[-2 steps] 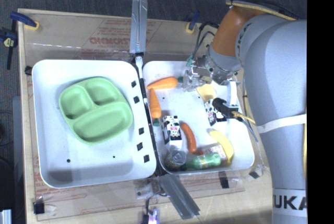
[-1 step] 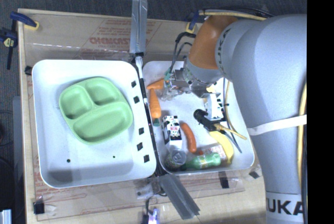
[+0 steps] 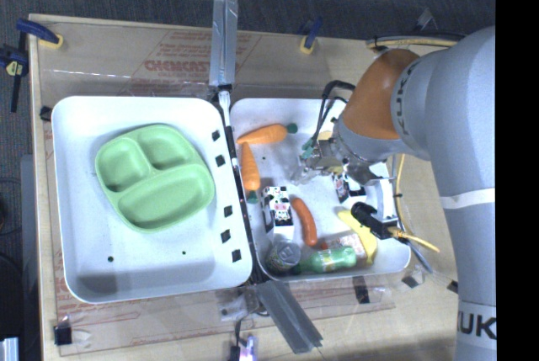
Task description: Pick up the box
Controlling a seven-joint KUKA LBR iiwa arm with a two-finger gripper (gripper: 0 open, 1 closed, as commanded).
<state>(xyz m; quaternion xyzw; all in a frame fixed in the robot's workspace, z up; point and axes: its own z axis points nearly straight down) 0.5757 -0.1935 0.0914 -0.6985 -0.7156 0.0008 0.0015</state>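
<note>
Box (image 3: 279, 209) lay untouched at right bin's (image 3: 253, 111) centre-left; gripper (image 3: 316, 161) hovered upper right of it, grip state unclear; pick pending.

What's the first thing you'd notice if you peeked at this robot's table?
Probably the big grey arm with its orange band, reaching in from the right over the right bin. Next, the bright green divided plate lying by itself in the left bin. Then the jumble of toy food in the right bin: two carrots near the top, a sausage, and a small cow-print box beside it.
</note>
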